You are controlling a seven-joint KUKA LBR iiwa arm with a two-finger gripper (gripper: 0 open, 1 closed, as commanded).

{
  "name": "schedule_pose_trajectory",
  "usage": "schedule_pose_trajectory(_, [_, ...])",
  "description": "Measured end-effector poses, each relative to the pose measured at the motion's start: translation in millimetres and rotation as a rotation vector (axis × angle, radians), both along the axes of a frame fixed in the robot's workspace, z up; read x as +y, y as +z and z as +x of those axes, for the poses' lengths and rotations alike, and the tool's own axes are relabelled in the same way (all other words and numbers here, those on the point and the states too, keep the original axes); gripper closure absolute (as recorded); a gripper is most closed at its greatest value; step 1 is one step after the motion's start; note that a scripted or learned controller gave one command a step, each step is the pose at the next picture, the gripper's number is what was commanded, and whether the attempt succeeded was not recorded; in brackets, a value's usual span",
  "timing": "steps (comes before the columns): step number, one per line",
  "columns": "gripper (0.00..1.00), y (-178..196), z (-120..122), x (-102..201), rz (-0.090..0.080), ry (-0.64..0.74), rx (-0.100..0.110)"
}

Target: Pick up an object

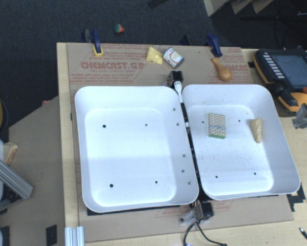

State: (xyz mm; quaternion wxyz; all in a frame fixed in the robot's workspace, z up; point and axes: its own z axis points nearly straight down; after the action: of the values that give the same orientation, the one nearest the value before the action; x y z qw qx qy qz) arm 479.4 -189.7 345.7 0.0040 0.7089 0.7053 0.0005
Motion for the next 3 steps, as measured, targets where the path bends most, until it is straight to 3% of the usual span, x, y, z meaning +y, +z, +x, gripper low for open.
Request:
schedule_pose_trajectory(1, [1.0, 52.6, 0.1, -37.1, -0.002, 0.001, -0.002])
schedule_pose_trajectory(2, [1.0, -31.7, -0.7, -33.7, 0.008, 0.004, 0.013])
schedule_pose_trajectory(3, [1.0, 143.0, 0.9, -0.2, -0.002, 0.011, -0.013])
